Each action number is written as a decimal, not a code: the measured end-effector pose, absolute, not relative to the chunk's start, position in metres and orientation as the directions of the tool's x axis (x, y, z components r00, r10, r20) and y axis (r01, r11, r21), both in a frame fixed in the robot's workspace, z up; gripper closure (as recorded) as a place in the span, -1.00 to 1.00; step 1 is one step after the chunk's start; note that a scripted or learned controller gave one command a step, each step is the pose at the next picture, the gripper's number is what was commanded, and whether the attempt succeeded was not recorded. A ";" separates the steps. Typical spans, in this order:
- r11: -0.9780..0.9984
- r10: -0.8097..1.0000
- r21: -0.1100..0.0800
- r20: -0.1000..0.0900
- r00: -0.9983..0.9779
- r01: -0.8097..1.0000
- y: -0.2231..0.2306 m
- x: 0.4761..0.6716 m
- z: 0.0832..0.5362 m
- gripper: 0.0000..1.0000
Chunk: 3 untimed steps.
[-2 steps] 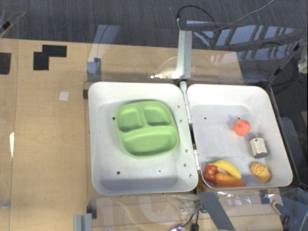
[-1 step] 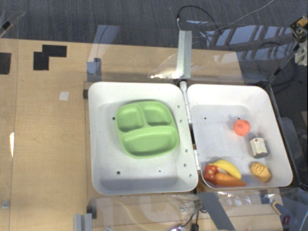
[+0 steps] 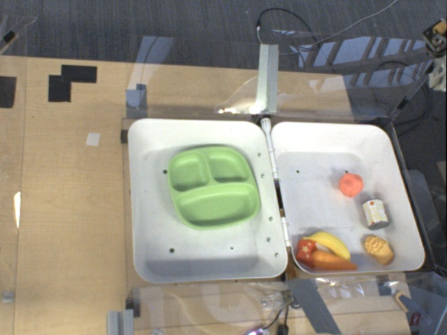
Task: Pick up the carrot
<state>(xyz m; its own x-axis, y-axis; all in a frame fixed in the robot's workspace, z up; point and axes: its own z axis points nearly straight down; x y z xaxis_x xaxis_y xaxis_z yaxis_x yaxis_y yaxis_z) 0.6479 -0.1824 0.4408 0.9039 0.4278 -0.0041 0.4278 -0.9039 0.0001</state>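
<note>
The orange carrot (image 3: 332,261) lies flat along the front wall of the right bin (image 3: 328,152), near its front left corner. A yellow banana (image 3: 330,243) rests just behind it, touching it. At the carrot's left end sits a small red fruit (image 3: 305,249), pressed into the bin's corner.
The right bin also holds a red-orange tomato (image 3: 351,183), a small can (image 3: 375,213) on its side, and a tan pastry-like piece (image 3: 378,248) at the front right. A green divided plate (image 3: 213,185) sits in the left bin (image 3: 154,250). A metal post (image 3: 268,79) rises behind the bins.
</note>
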 end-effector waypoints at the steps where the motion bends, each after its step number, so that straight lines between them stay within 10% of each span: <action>1: -0.978 0.209 0.000 -0.001 0.978 0.209 -0.204 0.653 0.432 1.00; 3: -0.941 0.338 -0.001 -0.002 0.941 0.338 -0.204 0.650 0.432 1.00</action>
